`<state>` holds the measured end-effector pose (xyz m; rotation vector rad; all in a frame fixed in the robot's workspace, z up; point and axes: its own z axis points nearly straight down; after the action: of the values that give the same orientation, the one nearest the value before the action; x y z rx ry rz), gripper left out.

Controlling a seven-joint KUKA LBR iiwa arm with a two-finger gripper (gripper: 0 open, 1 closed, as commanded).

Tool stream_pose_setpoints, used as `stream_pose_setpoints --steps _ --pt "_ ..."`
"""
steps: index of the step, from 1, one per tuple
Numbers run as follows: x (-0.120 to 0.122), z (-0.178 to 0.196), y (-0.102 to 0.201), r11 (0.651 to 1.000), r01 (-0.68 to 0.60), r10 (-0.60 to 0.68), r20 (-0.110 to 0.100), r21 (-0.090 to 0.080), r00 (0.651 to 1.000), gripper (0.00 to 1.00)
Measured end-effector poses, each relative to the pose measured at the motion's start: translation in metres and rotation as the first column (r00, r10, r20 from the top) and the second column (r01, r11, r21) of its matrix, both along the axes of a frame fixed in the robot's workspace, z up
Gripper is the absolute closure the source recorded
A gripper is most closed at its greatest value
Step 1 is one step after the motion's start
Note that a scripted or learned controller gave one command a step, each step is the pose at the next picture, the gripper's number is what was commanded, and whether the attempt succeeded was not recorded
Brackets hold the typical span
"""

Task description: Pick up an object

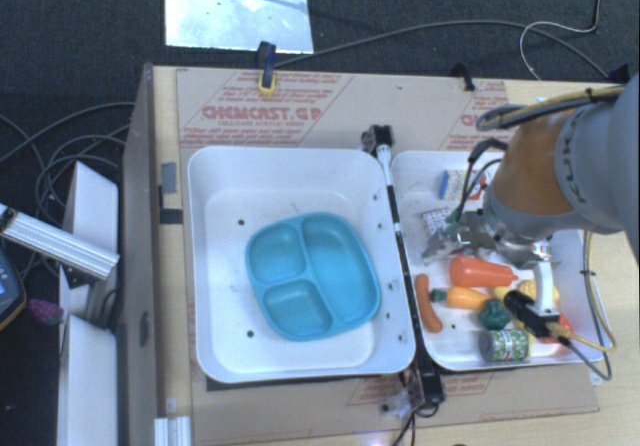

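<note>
1. As the arm [560, 169] reaches in from the right, we see its grey body and orange band hanging over the right bin [415, 174].
2. We locate the gripper [478, 239] low among the toys; whether it is spread or pinching anything we cannot tell.
3. Just below it lie an orange carrot [483, 272], a red sausage [428, 304], a green piece [494, 313] and a small can [503, 344], crowded together.
4. We note a blue divided plate [312, 276] lying flat in the left bin [225, 184].
</note>
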<state>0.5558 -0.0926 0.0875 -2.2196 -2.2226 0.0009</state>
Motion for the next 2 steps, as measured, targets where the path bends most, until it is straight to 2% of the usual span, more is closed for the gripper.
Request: stream_pose_setpoints --steps 1,2 --pt "-0.001 -0.003 -0.011 1.0 0.0 0.0 0.002 0.0 1.0 0.0" --pt "-0.013 -0.003 -0.022 1.0 0.0 0.0 0.003 -0.001 1.0 0.0"
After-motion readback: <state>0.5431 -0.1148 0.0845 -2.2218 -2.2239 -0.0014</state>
